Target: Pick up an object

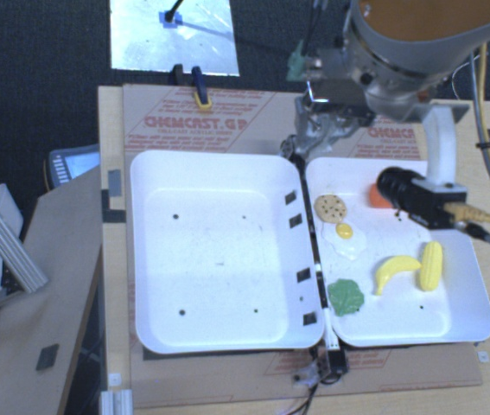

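- Two shallow white bins sit side by side on a cardboard-covered bench [227, 119]: the left bin [214, 249] and the right bin [461, 314].
- In the right bin we count one cookie [330, 207], one fried egg [346, 239], one banana [396, 270], one corn cob [431, 265], one green leafy piece [346, 296] and one orange item [378, 195], partly hidden.
- We see the corn cob's long axis running near-vertical in view; the banana curves left-downward.
- The gripper [318, 132] hangs above the bins' far edge; we cannot tell its finger spacing.
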### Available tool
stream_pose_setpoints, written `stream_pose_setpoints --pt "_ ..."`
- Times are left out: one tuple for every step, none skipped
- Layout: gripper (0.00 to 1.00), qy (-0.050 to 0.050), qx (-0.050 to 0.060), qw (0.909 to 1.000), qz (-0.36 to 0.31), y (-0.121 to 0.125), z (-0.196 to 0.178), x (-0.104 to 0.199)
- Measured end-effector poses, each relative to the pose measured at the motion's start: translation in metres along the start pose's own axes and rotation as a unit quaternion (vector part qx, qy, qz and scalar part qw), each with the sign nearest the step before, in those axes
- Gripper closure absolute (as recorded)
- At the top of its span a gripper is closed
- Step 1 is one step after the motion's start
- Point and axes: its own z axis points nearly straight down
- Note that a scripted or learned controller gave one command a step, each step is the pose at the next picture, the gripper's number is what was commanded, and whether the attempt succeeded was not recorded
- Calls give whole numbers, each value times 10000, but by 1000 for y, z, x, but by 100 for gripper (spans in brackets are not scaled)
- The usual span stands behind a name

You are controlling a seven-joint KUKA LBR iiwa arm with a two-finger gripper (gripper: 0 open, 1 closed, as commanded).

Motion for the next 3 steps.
stream_pose_setpoints --pt "100 5 -7 10000 -30 0 -11 0" --pt "100 9 -18 10000 -60 1 -22 0" --pt "100 14 -28 10000 -90 1 -33 1"
